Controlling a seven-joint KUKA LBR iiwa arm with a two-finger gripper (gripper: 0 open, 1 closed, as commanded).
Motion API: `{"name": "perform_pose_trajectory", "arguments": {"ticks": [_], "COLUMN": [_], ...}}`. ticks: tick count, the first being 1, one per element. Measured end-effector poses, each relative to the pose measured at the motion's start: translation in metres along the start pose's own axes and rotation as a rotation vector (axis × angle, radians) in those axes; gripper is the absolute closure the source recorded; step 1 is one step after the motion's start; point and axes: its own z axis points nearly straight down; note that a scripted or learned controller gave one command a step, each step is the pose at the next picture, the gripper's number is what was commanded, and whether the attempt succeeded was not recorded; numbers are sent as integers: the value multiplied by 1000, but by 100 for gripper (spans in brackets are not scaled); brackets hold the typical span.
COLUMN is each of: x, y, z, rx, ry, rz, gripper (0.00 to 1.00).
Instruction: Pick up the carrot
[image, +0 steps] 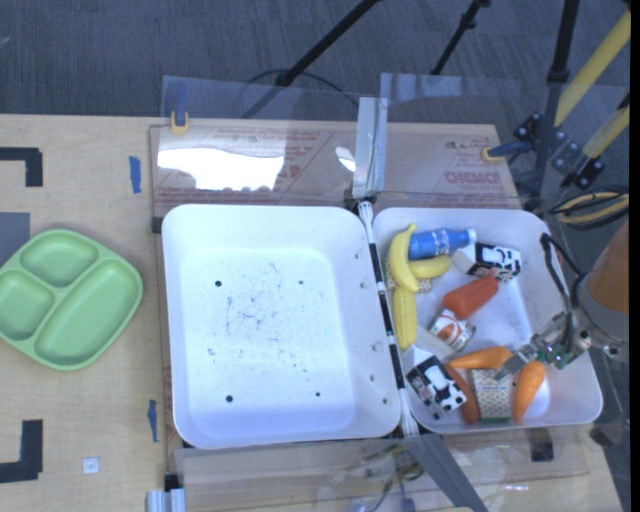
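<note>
In the right bin, a long orange carrot lies flat near the front. A second, stubbier orange piece stands just to its right, by the front right corner. My gripper comes in from the right and sits low between these two orange pieces, touching or nearly touching both. Its body hides part of the bin floor behind them. Nothing is lifted off the bin floor.
The right bin also holds a yellow banana, a blue bottle, an orange-red bottle, a small can, two black-and-white toys and a tan box. A white left bin and a green plate lie further left.
</note>
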Motion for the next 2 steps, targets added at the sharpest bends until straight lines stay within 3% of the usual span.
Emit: {"name": "perform_pose_trajectory", "arguments": {"ticks": [1, 2], "x": [11, 11], "y": [10, 12], "z": [20, 8], "rx": [-3, -9], "ry": [-7, -9], "rz": [-226, -226], "gripper": [0, 100]}}
